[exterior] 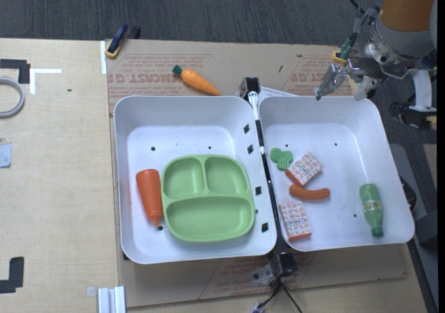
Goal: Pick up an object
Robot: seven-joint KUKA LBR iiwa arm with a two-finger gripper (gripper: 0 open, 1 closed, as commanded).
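1. My claw (pixel 342 85) hangs open and holds nothing, over the right bin's (pixel 389 155) far rim.
2. That bin holds five things: one bottle (pixel 371 209) by the right wall, one sausage (pixel 309 193), two small cartons (pixel 305 167) (pixel 295 220), one green leaf (pixel 281 158). All but the bottle cluster toward the left wall.
3. The bin's far half is bare floor, with open room between the bottle and the sausage.
4. The left bin (pixel 128 131) holds one green tray (pixel 207 197) and one orange cone (pixel 149 195) touching it.
5. One carrot (pixel 197 81) lies on the cardboard behind the bins.
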